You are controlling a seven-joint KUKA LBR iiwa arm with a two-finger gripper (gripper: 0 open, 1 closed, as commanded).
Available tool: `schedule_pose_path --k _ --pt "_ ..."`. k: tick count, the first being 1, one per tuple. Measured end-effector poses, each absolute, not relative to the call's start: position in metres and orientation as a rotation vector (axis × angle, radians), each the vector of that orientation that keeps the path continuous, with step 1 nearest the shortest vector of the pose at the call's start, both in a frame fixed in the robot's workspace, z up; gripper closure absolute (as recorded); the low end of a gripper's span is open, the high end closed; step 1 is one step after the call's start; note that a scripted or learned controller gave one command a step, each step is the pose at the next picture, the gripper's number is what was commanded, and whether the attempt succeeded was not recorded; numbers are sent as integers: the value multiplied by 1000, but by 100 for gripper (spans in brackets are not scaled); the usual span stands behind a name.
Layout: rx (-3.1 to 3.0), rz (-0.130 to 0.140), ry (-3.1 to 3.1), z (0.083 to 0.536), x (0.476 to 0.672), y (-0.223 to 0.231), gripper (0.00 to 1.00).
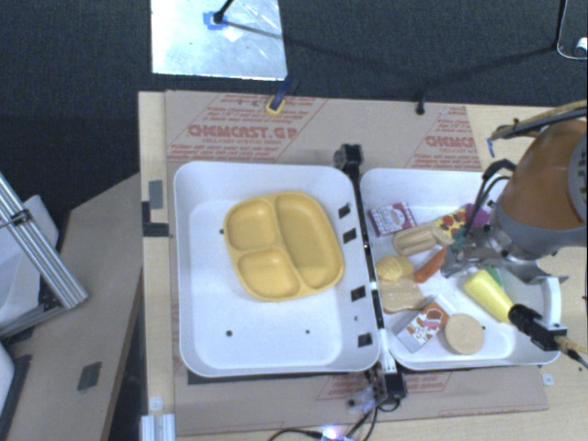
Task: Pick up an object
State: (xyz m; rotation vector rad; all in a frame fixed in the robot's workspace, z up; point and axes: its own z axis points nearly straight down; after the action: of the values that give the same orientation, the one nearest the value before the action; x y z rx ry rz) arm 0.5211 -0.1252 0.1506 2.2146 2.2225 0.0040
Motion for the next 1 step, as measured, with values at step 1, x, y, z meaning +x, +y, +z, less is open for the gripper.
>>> schedule_pose_path --k 1 --pt "2211 8 2221 215 524 -128 100"
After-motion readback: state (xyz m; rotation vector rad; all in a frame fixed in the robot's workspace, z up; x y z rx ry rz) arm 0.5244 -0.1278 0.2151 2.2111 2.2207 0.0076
